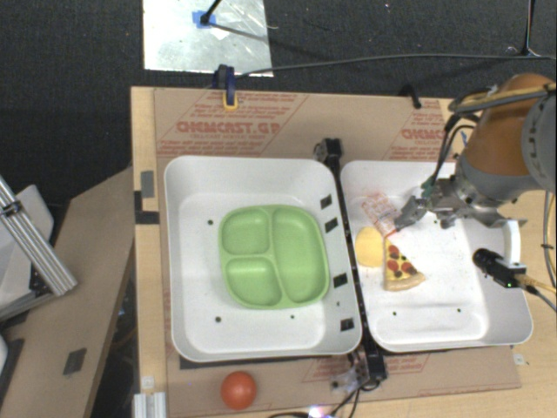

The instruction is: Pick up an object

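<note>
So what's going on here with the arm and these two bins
A grey and orange arm reaches in from the right over the right bin, its pincer low near a yellow lemon-like piece and a toy pizza slice. I can't tell from this angle whether it has hold of anything. The left bin holds a green divided plate, and a red ball sits on the bench in front of the bins.
</note>
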### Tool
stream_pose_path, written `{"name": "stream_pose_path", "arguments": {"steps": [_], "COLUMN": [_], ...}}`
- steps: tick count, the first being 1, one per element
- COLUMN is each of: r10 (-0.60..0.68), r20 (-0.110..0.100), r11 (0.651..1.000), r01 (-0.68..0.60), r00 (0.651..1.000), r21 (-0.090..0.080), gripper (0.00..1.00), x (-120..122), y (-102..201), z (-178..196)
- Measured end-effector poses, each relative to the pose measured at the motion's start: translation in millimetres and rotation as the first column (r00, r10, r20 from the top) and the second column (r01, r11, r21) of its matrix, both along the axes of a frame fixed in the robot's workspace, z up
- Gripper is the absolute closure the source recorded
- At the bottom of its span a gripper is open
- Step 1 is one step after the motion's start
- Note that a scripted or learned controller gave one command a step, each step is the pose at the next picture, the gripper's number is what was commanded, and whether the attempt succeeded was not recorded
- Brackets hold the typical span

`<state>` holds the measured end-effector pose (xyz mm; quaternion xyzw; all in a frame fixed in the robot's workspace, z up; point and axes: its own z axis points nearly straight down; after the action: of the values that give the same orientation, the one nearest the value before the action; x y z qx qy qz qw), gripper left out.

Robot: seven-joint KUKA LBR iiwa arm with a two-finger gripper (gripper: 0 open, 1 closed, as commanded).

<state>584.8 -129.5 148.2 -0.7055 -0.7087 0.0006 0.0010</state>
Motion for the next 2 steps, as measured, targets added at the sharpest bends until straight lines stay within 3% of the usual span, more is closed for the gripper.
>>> {"name": "stream_pose_path", "arguments": {"steps": [1, 2], "r10": [-0.003, -0.002], "r20": [-0.001, 0.006], "r11": [1.000, 1.000], "r01": [0.003, 0.002], "r00": [1.000, 1.000], "r21": [0.000, -0.001], "gripper": [0.00, 1.00], "x": [-9.7, -7.4], "y": [-3.9, -4.2], "z": [-50.4, -36.5]}}
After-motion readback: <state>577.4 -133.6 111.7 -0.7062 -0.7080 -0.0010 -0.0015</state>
